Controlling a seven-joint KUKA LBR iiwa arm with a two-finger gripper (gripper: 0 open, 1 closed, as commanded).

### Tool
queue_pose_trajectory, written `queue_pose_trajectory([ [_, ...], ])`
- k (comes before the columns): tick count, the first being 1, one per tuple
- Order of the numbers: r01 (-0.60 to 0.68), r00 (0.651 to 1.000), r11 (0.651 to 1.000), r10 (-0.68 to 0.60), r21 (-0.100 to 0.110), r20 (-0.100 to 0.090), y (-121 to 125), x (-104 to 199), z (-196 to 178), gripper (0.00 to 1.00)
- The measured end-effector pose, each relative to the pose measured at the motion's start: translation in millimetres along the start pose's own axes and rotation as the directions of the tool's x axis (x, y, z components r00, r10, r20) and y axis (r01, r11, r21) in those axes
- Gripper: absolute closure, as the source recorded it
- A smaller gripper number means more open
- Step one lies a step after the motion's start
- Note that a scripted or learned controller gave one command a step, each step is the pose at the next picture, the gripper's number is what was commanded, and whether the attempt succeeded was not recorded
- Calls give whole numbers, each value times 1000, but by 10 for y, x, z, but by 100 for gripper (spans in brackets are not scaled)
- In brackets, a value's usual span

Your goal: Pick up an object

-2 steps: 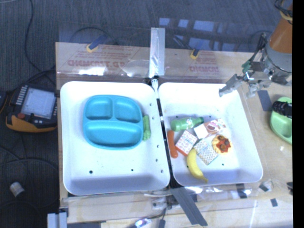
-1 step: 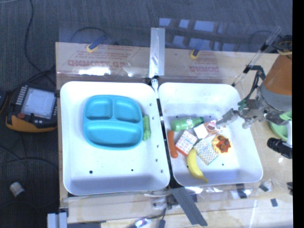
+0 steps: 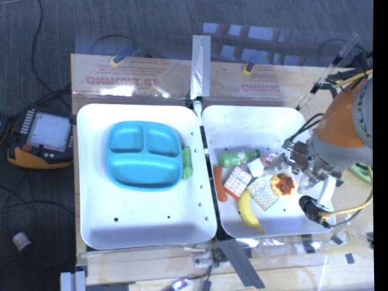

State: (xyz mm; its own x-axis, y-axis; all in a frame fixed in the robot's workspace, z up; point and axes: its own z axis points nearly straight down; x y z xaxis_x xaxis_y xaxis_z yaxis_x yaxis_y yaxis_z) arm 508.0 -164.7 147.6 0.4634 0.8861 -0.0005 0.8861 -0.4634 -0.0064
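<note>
Reaching in from the right, with gripper (image 3: 291, 157) low over the right part of the right bin (image 3: 254, 119), just beside a small red-and-white packet (image 3: 273, 159) and above a red-and-yellow item (image 3: 282, 184). Cannot tell whether gripper is apart or together: wrist and grey housing block the tip. Cannot confirm anything held. Pickable clutter bunched in the middle and front of the right bin: green bottle (image 3: 237, 157) lying on its side, orange carrot (image 3: 219, 183) hard against the left wall, patterned box (image 3: 237, 179) next to it, checkered pouch (image 3: 263, 193) touching the box, banana (image 3: 249, 212) near the front wall. 6 items packed close, several touching, so tight access between them; open floor across the back half of that bin and along the front-right corner. Left bin (image 3: 97, 223) carrying 1 blue divided plate (image 3: 144, 153) toward the back, with a green item (image 3: 187, 162) squeezed between plate and right wall; broad bare floor in front of the plate. Arm's right part cut off by frame edge. Red-and-yellow item partly covered by the wrist, identity unclear. Packet too small to read.
</note>
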Motion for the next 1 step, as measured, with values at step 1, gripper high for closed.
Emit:
queue_pose_trajectory([
  [1, 4, 1000, 1000, -4, -2, 1, 65, -11, -426, 0],
])
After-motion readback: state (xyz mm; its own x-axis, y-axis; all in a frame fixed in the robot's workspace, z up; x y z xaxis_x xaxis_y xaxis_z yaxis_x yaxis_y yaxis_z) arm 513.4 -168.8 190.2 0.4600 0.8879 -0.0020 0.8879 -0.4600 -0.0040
